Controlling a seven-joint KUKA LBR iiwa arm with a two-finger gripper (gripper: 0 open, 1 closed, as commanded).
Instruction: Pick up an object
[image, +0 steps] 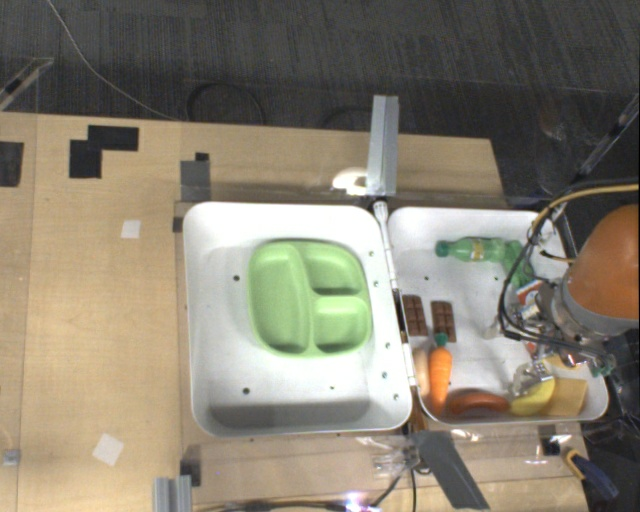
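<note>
Wooden bench (90, 330) bearing two shallow white bins side by side. Left bin (215, 400): one light green divided plate (305, 297), three compartments, lying flat near the middle. Right bin (470, 225): one green plastic bottle (478, 249) lying on its side near the far wall; two brown chocolate bars (428, 319), side by side, near the divider between the bins; one orange carrot (439, 367) just below the bars, green end toward them; one reddish-brown sausage-shaped item (475, 403) along the near wall; one yellow item (535, 397) beside it, and a pale yellow block (570, 396) in the near right corner. Arm: grey with orange band, over the right bin's right side, cables around the wrist. Gripper (532, 378): low over the yellow item; whether the fingers are open or closed cannot be told, nor whether they touch it.
</note>
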